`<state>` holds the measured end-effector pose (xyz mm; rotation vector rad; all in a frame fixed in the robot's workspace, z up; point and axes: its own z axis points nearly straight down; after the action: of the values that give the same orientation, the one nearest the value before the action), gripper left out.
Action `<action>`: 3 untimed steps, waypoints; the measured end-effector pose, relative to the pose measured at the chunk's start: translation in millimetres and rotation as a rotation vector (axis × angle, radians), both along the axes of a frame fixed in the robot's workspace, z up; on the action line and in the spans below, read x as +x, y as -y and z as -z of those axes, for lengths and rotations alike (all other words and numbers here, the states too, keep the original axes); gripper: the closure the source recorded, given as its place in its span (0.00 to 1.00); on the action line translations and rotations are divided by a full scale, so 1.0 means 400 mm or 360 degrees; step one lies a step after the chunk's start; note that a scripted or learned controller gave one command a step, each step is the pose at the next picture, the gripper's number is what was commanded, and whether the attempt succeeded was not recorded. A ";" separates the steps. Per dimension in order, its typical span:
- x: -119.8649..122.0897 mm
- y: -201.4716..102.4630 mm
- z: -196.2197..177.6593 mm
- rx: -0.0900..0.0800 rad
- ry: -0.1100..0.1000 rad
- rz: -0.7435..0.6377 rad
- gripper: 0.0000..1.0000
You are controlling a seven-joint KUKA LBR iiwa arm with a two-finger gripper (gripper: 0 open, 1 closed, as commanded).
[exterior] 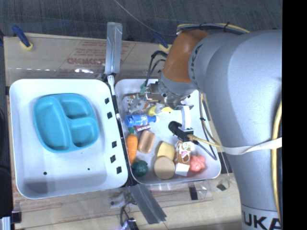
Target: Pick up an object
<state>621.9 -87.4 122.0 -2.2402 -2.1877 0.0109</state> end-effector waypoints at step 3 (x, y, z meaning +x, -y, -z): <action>0.079 0.046 0.032 0.0004 -0.0028 -0.0227 1.00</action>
<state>653.5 -105.7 109.4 -2.0698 -2.3314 0.0284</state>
